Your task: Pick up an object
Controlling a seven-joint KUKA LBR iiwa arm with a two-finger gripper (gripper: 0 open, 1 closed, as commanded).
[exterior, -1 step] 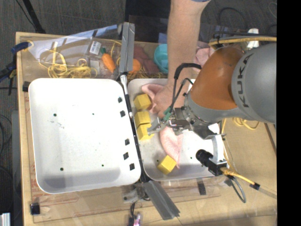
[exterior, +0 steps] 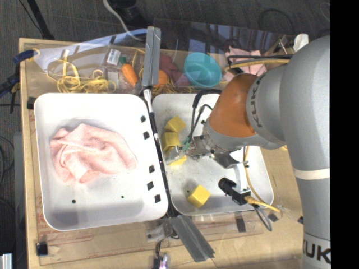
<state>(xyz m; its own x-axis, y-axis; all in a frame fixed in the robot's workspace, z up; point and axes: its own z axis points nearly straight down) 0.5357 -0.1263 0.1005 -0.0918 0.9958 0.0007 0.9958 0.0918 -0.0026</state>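
The claw (exterior: 188,149), grip state unclear, hovers among yellow foam blocks (exterior: 174,124) in the glossy right bin (exterior: 263,198).

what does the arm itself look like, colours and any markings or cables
The arm is bulky with rounded light grey casings and a glossy orange band above the wrist. Dark KUKA lettering runs along the grey shell beside the orange part, and again near the bottom of the view. Dark cables loop by the wrist, and the gripper is small, dark metal hardware.

"kuka" lettering on the grey arm (exterior: 291,88), partly cut off lower down
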